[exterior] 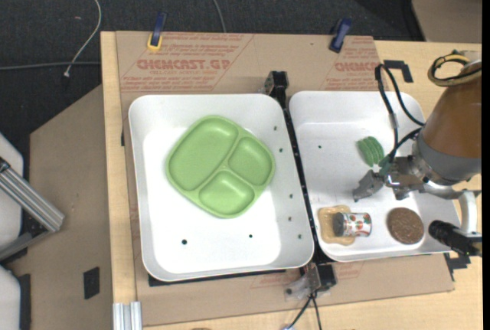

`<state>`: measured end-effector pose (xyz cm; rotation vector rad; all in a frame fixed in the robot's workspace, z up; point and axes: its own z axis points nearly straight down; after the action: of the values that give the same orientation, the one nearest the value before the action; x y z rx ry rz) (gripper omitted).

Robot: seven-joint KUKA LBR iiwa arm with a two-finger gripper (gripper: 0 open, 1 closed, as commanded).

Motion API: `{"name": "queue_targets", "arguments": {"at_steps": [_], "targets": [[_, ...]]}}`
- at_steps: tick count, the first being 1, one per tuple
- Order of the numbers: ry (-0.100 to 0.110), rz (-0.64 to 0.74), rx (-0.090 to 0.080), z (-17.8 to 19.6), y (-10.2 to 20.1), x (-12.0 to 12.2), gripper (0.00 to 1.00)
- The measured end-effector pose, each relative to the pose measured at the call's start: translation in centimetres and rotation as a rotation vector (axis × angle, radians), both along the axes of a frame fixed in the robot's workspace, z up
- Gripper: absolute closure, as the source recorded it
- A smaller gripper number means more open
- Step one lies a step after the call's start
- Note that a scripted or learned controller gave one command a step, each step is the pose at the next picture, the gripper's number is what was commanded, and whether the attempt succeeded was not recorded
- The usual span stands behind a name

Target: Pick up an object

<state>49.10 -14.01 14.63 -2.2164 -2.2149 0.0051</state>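
While tilted top-left to bottom-right, green object (370, 149)

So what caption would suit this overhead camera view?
Gripper low in the right bin near a green object; green plate in the left bin.

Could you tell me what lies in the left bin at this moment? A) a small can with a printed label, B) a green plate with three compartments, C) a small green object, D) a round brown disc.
B: the green divided plate lies alone in the left bin; the other items sit in the right bin.
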Motion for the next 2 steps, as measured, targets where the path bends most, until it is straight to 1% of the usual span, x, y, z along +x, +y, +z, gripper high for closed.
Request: {"name": "queue_targets", "arguments": {"at_steps": [1,2], "targets": [[-0.001,0.0,0.0,-4.3,-0.1,-0.2,0.0],[-0.007,0.001,0.001,-5.9,-0.1,0.0,0.0]]}}
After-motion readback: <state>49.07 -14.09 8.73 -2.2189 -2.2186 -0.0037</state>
